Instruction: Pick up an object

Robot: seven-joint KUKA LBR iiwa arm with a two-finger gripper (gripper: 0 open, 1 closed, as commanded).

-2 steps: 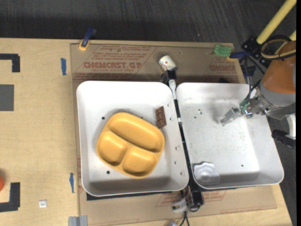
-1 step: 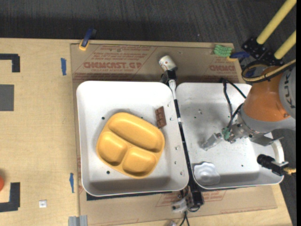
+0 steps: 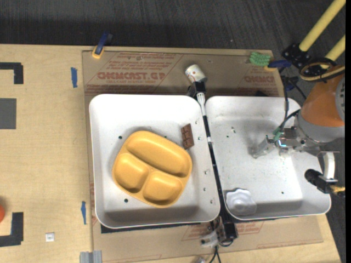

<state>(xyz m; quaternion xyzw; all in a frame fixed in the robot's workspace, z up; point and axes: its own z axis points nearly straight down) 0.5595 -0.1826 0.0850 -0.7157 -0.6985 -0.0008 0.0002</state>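
Counter [image 3: 38,147]: cardboard-covered; dark floor at 12 o'clock.
Left bin [image 3: 104,114]: yellow divided tray [image 3: 152,167], brown block [image 3: 187,136] at 1 o'clock.
Right bin [image 3: 241,114]: clear cup [image 3: 241,201] at 7 o'clock.
Gripper [image 3: 262,148]: bin centre; opening indiscernible.

**Two white bins on a cardboard-covered table**

The pale wooden table [image 3: 38,163] carries a brown cardboard sheet [image 3: 137,73] with red lettering. Two shallow white bins sit on the sheet, touching side by side: the left bin [image 3: 104,119] and the right bin [image 3: 247,111]. Bits of blue tape [image 3: 74,76] mark the sheet's left edge, and black tape corners [image 3: 15,73] lie on the bare wood farther left.
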